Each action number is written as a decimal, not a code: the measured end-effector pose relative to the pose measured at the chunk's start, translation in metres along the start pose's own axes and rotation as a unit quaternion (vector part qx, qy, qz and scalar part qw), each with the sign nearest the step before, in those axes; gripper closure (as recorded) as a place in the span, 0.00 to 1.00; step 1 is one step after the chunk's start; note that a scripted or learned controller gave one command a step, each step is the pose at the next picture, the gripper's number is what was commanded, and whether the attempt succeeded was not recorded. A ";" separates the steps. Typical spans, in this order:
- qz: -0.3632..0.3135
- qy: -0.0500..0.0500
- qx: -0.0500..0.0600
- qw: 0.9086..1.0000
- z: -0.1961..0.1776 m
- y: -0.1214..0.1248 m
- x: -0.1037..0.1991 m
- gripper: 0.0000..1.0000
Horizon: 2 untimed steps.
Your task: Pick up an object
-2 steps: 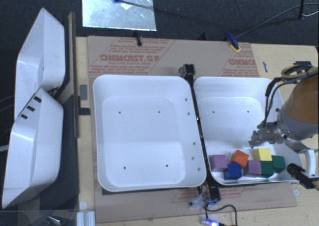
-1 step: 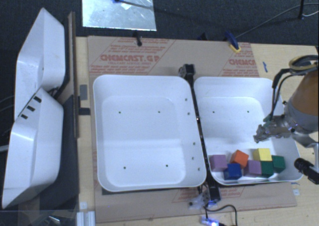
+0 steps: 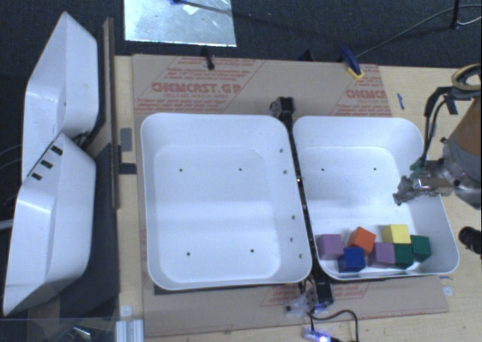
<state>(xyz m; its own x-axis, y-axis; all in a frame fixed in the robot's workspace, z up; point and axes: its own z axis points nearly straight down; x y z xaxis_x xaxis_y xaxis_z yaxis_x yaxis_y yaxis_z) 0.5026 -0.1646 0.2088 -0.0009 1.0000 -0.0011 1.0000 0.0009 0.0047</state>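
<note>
Farthest to the left of the claw stand two stacked white moulded plastic tubs, off the bench and outside the work area. Nearer, but well apart from the claw on its left, lies the shallow white left-hand bin, which adjoins the shallow white right-hand bin along a dark central divider. The candidate objects sit in the right-hand bin, below and to the left of the claw, packed against the bin's near wall: a pale purple cube, a blue cube, an orange cube, a second purple cube, a yellow cube and a dark green cube. The two-finger claw of the grey arm hangs over the right side of the right-hand bin, above the yellow cube and apart from it. No cube is seen between its tips; whether it is released or clenched cannot be told from this view. Judgement: the pick has not been made, and the next move calls for a descent toward the cluster. Risks: the cubes touch one another, so a tip may land on a neighbour or push the group without seating around one cube; the cubes lie against the near wall, so a tip may strike the rim; a tilted cube such as the orange one may slip on closing
</note>
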 end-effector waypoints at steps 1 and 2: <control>0.000 0.000 0.000 1.000 -0.053 -0.006 0.008 1.00; -0.002 0.001 0.002 1.000 -0.056 0.018 0.049 1.00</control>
<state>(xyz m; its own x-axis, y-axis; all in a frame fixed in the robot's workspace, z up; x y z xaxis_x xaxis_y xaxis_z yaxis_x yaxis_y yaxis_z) 0.5198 -0.1156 0.2645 -0.0048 1.0000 0.0006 1.0000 0.0048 0.0016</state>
